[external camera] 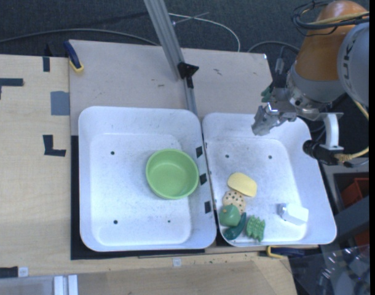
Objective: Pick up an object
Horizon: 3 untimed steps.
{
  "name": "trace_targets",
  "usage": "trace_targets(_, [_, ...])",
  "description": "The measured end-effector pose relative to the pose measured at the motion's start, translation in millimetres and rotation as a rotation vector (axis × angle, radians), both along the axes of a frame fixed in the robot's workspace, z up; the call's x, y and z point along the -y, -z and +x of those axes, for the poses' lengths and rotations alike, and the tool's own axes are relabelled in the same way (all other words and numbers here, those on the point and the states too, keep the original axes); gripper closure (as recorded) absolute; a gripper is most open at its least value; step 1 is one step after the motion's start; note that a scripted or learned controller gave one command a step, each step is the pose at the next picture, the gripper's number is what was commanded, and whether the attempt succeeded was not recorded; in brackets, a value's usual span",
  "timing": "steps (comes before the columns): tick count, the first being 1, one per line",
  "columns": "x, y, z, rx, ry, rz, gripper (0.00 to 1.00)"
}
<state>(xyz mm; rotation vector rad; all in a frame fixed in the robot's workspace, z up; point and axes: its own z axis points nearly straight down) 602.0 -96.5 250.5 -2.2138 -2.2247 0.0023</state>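
End effector (262,123): hangs over the far edge of the right bin (310,165); whether wide or narrow I cannot tell, and nothing shows in its grip.
Candidates to pick: a yellow piece (242,184), a spotted tan piece (233,200) and green toys (230,216) crowd the near left corner of that bin; a small white piece (292,213) lies apart, near right.
Left bin (101,165): holds a green bowl (171,174).
Risk: the clustered pieces touch, so a descent there may nudge neighbours or close on two; the bin wall beside them could block it.
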Motion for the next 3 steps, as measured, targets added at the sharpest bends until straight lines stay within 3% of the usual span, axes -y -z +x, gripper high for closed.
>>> trace_targets(3, [-144, -9, -45, 0.000, -0.001, 0.000, 1.00])
